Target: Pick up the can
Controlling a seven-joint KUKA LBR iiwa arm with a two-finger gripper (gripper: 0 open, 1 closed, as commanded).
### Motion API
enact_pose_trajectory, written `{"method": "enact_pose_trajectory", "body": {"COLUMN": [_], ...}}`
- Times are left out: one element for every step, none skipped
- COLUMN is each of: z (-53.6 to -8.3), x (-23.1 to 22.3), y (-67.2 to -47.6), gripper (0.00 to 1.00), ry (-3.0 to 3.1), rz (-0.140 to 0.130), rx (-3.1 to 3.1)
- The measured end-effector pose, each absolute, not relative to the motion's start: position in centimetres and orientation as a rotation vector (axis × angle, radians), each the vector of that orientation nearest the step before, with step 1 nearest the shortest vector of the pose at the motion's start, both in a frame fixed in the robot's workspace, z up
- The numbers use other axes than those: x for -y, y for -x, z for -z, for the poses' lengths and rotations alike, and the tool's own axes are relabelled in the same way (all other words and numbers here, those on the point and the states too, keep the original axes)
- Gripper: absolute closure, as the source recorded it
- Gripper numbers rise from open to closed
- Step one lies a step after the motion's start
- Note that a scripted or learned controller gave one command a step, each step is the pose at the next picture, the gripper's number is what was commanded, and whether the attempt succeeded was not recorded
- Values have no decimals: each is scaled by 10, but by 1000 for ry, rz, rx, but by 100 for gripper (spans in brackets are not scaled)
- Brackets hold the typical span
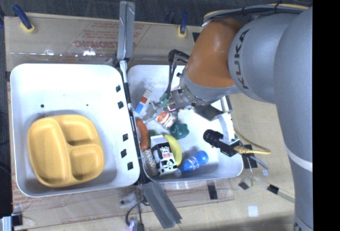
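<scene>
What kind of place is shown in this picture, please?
Probably a robotics lab bench for grasping trials: a KUKA arm reaches over two white bins, one full of small mixed objects, the other holding a yellow tray.

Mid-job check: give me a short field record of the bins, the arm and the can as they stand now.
left bin: holds a yellow divided tray
right bin: cluttered; banana, blue bottle, green toy, black-and-white carton
can: lying tilted near the bin's middle, under the wrist
arm: reaching in over the right bin
gripper: low over the clutter by the can; grasp not confirmed
</scene>
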State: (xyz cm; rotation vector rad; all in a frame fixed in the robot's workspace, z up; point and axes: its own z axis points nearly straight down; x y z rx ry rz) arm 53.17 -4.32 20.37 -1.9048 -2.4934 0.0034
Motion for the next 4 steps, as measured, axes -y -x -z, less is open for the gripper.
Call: {"method": "enact_pose_trajectory", "body": {"z": [-204, -261, -190, -93], "x": [43, 44, 42, 93], "y": [-532, -536, -528, -562], "gripper": [0, 0, 0, 0], "ry": [1905, 2210, 2249, 2168], "rz": [-3, -3, -6, -6], "rx": [2493, 2233, 2189, 2274]}}
